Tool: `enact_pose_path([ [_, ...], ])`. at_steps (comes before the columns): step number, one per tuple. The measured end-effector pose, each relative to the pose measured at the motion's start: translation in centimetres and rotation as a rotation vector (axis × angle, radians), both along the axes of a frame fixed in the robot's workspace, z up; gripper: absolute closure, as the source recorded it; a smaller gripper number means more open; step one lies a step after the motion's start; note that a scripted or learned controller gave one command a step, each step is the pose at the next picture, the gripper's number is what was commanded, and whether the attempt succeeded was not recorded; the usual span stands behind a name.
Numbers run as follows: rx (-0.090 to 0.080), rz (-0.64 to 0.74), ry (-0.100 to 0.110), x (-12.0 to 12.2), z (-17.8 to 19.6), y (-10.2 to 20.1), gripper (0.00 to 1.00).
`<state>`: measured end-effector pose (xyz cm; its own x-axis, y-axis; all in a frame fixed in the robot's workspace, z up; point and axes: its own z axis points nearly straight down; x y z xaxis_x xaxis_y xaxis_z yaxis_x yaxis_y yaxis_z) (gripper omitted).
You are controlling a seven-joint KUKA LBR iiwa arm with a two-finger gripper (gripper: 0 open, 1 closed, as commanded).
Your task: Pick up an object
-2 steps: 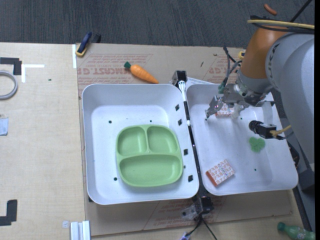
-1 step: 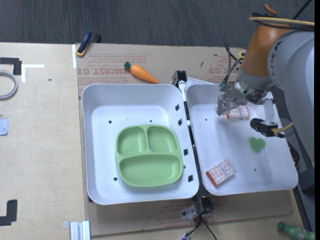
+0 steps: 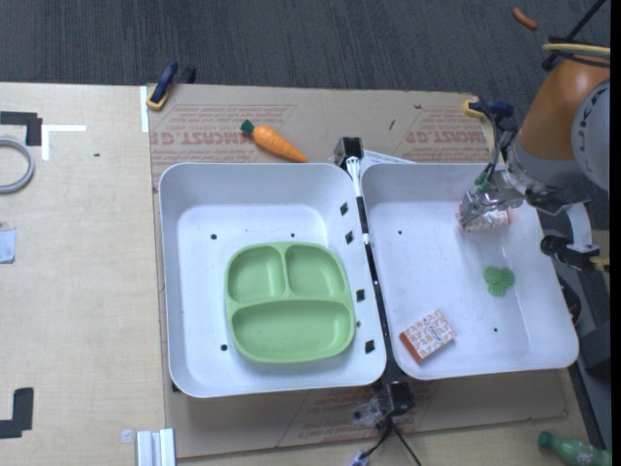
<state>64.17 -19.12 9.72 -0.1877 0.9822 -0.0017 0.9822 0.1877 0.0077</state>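
Note:
My gripper hangs over the far right part of the right bin, below the orange-banded wrist. A small pale, reddish thing lies right at its tip; I cannot tell whether it is held. A small green broccoli-like piece lies on the bin floor a little nearer than the gripper. A red-and-white patterned box rests near the bin's front edge.
The left bin holds a green divided plate. An orange toy carrot lies on the cardboard behind the bins. Clips join the bins along their shared wall. A blue clamp sits at the cardboard's far left corner.

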Motion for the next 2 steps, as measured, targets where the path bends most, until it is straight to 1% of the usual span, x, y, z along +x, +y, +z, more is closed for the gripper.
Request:
enact_pose_path([
  [1,0.000,-0.187,0.007,-3.39,14.41,3.65,1.00],
  [2,0.000,-0.187,0.007,-3.40,14.41,3.65,0.00],
])
